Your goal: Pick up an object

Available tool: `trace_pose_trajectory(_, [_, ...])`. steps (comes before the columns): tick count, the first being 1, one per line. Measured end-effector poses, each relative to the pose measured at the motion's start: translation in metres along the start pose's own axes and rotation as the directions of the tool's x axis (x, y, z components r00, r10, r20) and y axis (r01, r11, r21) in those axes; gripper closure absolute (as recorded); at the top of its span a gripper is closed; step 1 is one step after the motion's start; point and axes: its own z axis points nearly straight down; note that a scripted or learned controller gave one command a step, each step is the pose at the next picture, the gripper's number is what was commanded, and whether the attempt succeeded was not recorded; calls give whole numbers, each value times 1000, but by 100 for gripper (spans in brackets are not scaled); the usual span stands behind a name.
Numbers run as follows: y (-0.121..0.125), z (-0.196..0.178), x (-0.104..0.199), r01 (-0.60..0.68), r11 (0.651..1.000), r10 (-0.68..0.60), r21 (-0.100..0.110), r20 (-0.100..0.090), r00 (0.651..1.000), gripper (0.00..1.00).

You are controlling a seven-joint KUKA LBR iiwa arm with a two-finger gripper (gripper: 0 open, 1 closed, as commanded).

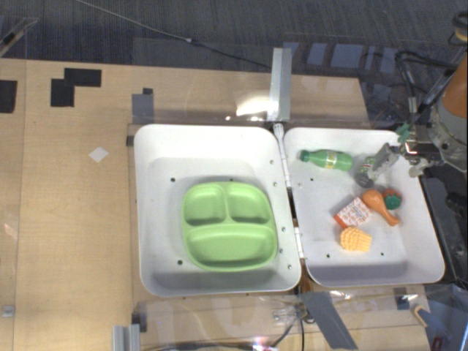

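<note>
The right bin (322, 265) holds a green bottle (327, 159) lying on its side near the back. In the same bin, an orange carrot with a green top (382, 203) lies at the right. Beside it sits a red and white packet (353, 213), and in front of that a yellow corn-like piece (355, 239). My gripper (371, 166) reaches in from the right, low over the bin. It is just right of the bottle's end and just behind the carrot. Nothing shows held in it.
The left bin (157, 196) contains a green divided plate (229, 225). A metal post (281, 86) stands behind the seam between the bins. The arm's orange band and cables (439, 115) crowd the right bin's far right corner.
</note>
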Motion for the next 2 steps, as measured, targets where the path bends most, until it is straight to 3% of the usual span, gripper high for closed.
trace_pose_trajectory(1, [29, 86, -43, -56, 998, 56, 2, 0, 998, 0])
trace_pose_trajectory(2, [10, 156, -49, -19, 1000, 19, -2, 0, 1000, 0])
